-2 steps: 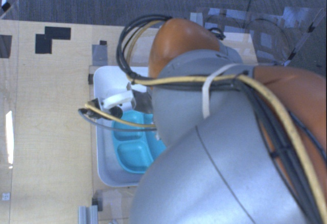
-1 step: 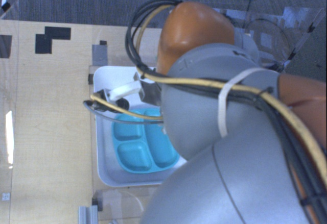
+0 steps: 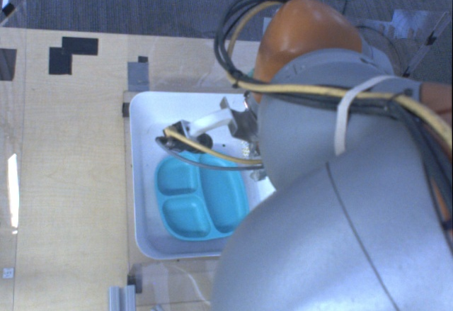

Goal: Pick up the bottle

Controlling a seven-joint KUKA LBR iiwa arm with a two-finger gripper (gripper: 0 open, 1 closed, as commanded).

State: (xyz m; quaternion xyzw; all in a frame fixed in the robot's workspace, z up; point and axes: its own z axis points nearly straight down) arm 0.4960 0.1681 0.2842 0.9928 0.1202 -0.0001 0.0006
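We see the grey arm point(image 3: 340, 196) reaching low over the white bin point(image 3: 141, 161) on the table point(image 3: 64, 161), and its bulk covers the bin's right part. The hand point(image 3: 239, 124) sits near the bin's far edge, just above a blue divided tray point(image 3: 202, 196) that lies flat on the bin floor. We cannot tell whether the hand is wide or narrow, or whether it holds anything. We cannot say where the bottle is either; we judge it may lie under the arm. As far as we can tell, the reach into the bin is made, while the grasp and the lift remain unconfirmed.
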